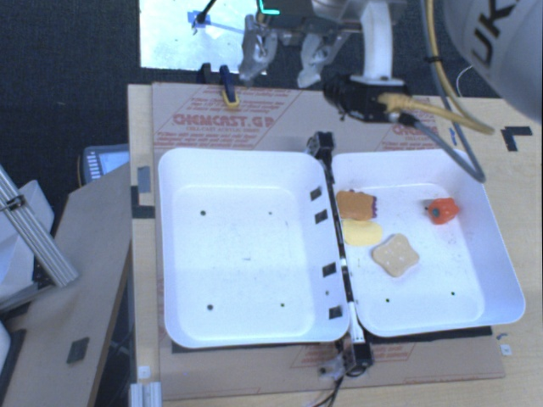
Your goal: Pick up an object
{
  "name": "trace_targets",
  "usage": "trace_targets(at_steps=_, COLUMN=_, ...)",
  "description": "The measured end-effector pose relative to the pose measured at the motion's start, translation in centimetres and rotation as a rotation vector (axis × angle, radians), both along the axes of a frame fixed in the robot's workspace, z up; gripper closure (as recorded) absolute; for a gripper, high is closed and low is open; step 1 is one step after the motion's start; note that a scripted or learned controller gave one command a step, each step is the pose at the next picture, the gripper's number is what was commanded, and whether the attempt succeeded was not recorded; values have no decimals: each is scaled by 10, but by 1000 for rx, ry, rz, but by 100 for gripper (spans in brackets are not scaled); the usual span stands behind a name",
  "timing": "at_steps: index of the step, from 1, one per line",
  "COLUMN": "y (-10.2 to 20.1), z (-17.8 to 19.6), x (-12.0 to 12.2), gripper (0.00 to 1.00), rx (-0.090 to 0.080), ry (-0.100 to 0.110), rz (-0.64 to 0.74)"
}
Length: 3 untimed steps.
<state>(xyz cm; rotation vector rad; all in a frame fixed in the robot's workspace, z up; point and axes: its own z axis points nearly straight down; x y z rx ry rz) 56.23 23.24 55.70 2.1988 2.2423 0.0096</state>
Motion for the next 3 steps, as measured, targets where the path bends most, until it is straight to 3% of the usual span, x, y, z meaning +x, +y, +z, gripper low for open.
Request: trace_targets(at_steps=3, y=0, z=0, x=0, gripper=0, rx=0, ry=0, rz=0)
